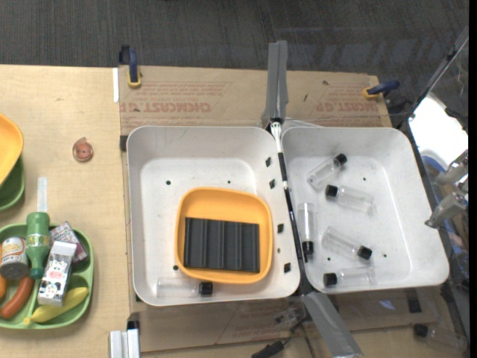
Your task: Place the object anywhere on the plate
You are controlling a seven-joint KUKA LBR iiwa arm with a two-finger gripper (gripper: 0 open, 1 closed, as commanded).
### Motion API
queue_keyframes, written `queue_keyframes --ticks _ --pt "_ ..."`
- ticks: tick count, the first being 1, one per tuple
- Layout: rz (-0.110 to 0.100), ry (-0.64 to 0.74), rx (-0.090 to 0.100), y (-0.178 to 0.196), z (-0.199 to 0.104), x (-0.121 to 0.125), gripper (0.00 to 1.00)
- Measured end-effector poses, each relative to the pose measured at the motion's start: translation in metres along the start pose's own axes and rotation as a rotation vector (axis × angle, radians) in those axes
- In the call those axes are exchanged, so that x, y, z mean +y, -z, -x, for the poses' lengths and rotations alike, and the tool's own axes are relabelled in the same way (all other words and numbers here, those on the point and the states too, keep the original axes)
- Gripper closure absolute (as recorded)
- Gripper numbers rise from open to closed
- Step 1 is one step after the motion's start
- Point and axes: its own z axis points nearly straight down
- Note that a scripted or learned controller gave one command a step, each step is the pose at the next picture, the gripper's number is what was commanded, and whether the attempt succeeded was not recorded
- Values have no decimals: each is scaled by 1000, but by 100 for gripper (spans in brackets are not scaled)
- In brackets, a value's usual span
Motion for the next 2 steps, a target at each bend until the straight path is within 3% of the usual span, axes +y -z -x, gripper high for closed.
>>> queue_keyframes --ticks 2 --pt "2 712 3 -68 -6 -3 0"
